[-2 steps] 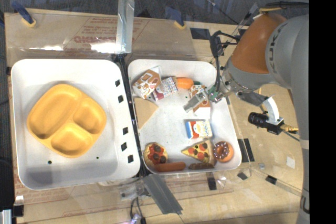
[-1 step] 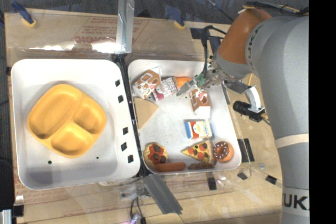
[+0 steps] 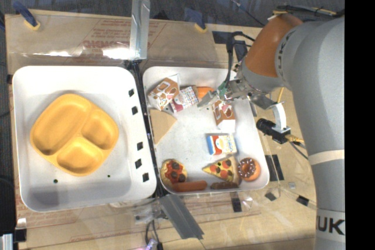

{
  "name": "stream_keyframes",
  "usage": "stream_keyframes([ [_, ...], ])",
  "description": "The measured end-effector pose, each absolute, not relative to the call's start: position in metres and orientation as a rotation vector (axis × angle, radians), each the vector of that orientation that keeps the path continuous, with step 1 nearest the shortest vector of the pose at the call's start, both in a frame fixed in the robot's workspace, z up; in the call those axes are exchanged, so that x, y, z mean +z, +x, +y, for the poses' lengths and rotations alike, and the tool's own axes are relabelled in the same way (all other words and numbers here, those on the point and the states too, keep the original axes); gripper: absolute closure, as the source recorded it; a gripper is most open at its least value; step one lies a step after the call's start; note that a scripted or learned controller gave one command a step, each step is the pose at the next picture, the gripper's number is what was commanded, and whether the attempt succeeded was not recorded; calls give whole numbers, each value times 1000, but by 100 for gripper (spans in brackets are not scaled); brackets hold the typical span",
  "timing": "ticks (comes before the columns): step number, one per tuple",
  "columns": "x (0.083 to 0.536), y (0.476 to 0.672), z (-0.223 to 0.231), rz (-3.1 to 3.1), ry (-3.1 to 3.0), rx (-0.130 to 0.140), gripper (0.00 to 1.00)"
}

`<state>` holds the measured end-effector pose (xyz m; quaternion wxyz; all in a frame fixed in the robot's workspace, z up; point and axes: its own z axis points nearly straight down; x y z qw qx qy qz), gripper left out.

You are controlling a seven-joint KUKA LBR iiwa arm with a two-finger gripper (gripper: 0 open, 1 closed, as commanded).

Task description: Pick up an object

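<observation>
Toys in the right bin (image 3: 176, 76) look light, stiff, slick; the small brown pack (image 3: 224, 112) under the gripper (image 3: 218, 96) suits an edge pinch. Jaws' state: cannot tell.

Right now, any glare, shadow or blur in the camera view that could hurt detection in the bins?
Camera view: the toys in the right bin are fairly sharp; bright glare on the clear plastic sheet behind the bins; soft shadow in the near corner of the left bin, by the yellow divided tray; the tool casts little visible shadow and is cluttered against a small food packet.
</observation>
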<state>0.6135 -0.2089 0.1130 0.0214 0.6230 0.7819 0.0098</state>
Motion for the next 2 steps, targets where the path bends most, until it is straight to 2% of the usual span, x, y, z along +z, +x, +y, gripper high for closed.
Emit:
stream_keyframes([
  [2, 110, 627, -208, 2150, 2254, 31, 0],
])
